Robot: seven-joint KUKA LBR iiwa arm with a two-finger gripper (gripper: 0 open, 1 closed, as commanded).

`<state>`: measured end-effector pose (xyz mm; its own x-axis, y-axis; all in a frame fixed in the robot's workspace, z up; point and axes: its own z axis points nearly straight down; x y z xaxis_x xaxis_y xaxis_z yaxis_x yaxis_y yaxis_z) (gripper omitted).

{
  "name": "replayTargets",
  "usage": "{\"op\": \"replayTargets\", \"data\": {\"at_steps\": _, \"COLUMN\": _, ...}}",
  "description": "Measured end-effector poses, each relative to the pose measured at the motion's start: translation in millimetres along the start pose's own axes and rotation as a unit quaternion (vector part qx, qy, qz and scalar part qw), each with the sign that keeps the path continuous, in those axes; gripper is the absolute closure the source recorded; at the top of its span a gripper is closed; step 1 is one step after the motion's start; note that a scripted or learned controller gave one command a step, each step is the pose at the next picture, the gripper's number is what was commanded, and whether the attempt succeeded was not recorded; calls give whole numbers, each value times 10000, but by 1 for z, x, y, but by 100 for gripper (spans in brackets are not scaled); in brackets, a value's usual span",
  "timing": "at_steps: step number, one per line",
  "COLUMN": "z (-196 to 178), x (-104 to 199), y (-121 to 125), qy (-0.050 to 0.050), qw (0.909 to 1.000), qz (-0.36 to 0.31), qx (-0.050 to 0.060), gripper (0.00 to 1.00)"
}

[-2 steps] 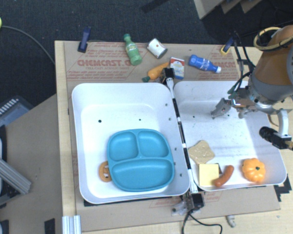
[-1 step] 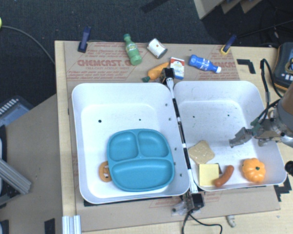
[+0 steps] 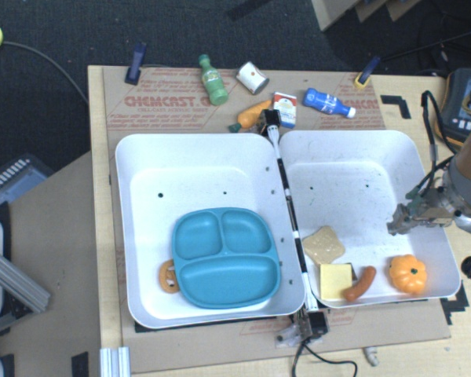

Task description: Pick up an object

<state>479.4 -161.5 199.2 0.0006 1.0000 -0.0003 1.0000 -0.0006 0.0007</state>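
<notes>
The gripper (image 3: 398, 225) sits low over the right side of the right bin (image 3: 353, 151), reaching in from the right edge. Whether it is released or clenched cannot be told at this angle; nothing is visible in its grasp.

Right bin contents, all along the front:
- orange pumpkin (image 3: 408, 274) in the front right corner, just below and slightly right of the gripper, apart from it
- red sausage (image 3: 360, 284) lying at a slant, its lower end touching the yellow cheese block (image 3: 335, 279)
- tan bread slice (image 3: 323, 245) just behind the cheese, near the dividing wall

Left bin (image 3: 141, 171): blue three-compartment plate (image 3: 224, 257) in the front half; a brown pretzel (image 3: 168, 276) pokes out from its left edge.

On the table (image 3: 102, 210) behind the bins: green bottle (image 3: 213, 81), white can (image 3: 252, 78), small carton (image 3: 284, 108), an orange item (image 3: 251, 116) just left of the carton, blue bottle (image 3: 328, 103) lying on its side.
</notes>
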Motion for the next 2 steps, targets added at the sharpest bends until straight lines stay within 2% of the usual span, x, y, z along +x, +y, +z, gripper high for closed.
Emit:
{"op": "replayTargets", "data": {"at_steps": 1, "z": -2, "x": -9, "y": 46, "qy": -7, "qw": 10000, "qz": -6, "qx": -7, "gripper": 100}}
{"op": "replayTargets", "data": {"at_steps": 2, "z": 92, "x": 24, "y": 7, "qy": 7, "qw": 10000, "qz": -3, "qx": 19, "gripper": 100}}
